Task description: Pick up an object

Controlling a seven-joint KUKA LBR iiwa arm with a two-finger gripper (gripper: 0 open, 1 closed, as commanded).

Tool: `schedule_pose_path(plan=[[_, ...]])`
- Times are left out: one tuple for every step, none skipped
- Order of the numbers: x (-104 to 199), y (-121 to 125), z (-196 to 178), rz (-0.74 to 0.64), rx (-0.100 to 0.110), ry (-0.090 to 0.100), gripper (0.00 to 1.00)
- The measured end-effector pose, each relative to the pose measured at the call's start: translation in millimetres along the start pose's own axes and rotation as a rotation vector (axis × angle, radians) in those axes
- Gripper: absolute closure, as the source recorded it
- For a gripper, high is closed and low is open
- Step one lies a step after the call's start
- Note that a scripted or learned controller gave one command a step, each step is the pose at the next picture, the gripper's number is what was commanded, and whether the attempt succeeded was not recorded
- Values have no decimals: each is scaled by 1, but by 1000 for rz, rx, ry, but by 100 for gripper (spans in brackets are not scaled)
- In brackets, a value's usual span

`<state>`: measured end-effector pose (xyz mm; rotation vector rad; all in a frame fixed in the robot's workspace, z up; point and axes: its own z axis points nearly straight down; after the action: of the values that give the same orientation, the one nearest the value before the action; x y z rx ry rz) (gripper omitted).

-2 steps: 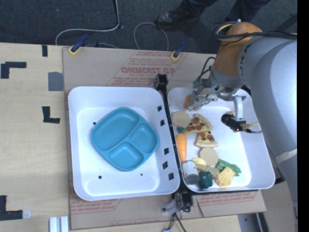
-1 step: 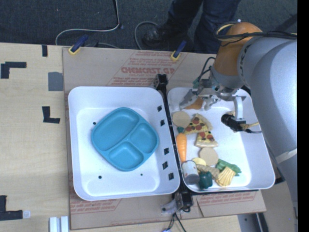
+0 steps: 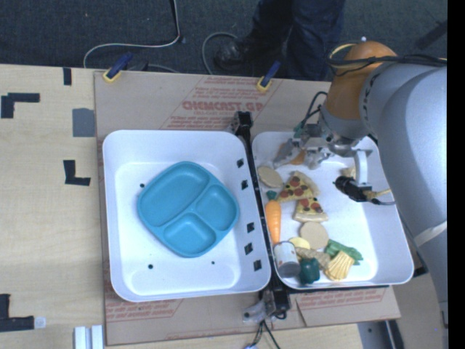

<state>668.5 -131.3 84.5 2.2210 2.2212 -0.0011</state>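
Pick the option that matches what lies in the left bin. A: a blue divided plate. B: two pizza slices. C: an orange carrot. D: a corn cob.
A: the blue divided plate lies alone in the left bin, while the carrot, pizza slices and corn cob all sit in the right bin.

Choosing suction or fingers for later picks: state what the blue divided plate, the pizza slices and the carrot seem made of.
Blue divided plate: probably moulded plastic, one even colour, soft sheen, rounded compartment ridges.
Pizza slices: likely toy food of painted wood or plastic; flat, hard-edged wedges with printed-looking toppings. Which one is unclear.
Carrot: likely smooth plastic or painted wood; uniform orange, faint gloss.
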Motion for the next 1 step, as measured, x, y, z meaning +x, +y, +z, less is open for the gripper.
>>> schedule_pose_path(plan=[[3, 0, -1, 0, -2, -3, 0]])
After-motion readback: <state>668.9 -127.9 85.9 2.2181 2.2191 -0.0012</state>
